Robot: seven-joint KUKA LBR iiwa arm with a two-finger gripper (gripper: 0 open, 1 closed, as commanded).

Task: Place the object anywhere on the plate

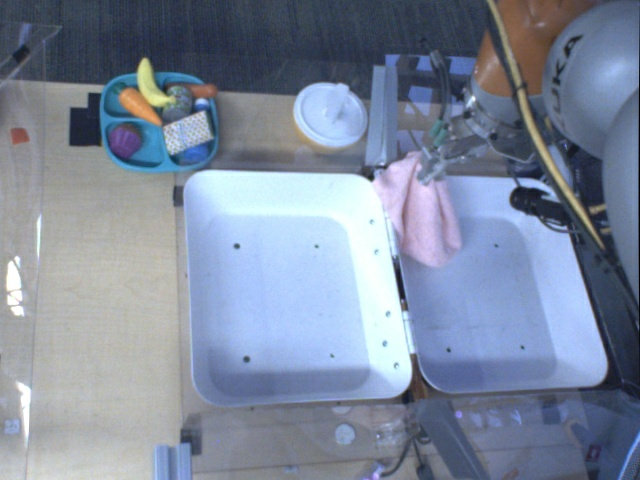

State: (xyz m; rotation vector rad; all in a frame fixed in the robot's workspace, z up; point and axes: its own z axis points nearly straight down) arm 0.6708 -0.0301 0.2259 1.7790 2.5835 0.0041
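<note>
Over the far left corner of the right bin point(560, 368) I see the gripper point(432, 168) with a pink cloth point(428, 218) pinched between its fingers. The jaws are closed narrow on the cloth's top edge, and the rest of the cloth hangs below them in a loose fold, draping down toward the bin floor. Its upper part bunches just to the left of the fingers, against the seam where the two bins meet, and its lower end spreads out over the white floor of the right bin.

The arm point(590, 58) comes in from the right, its orange band at the top of my view, with black and yellow cables trailing down beside it.

The left bin point(280, 368) sits just beside the right one. Beyond its far edge, on the wooden bench point(90, 298), stands a round white and yellow plate point(330, 115), near the gripper but apart from the cloth. Farther left on the bench is a blue tray point(118, 158) holding toy food, among it a banana point(150, 84) and a carrot point(138, 103).
</note>
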